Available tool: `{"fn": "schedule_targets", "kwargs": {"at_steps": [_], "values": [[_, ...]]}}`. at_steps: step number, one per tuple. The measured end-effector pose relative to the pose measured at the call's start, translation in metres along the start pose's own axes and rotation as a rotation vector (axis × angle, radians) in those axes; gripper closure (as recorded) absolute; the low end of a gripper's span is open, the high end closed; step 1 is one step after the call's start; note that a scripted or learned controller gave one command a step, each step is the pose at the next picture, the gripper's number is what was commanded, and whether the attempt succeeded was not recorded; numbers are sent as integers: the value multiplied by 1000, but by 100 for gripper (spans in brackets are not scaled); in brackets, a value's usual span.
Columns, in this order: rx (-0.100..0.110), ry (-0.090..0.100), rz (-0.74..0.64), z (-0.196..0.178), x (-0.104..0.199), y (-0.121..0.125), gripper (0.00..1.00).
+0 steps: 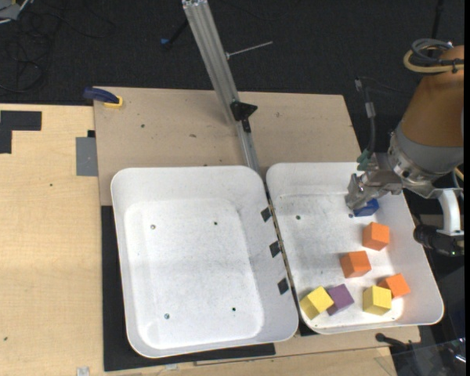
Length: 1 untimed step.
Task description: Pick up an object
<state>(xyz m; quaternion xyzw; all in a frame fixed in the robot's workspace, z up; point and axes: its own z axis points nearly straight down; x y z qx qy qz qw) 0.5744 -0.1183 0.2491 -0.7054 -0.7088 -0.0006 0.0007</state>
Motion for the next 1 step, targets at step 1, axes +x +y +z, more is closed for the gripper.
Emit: {"fn": "schedule_targets", "kwargs": {"at_steps": [1], "values": [[3,1,2,3,48,-5,100]]}}
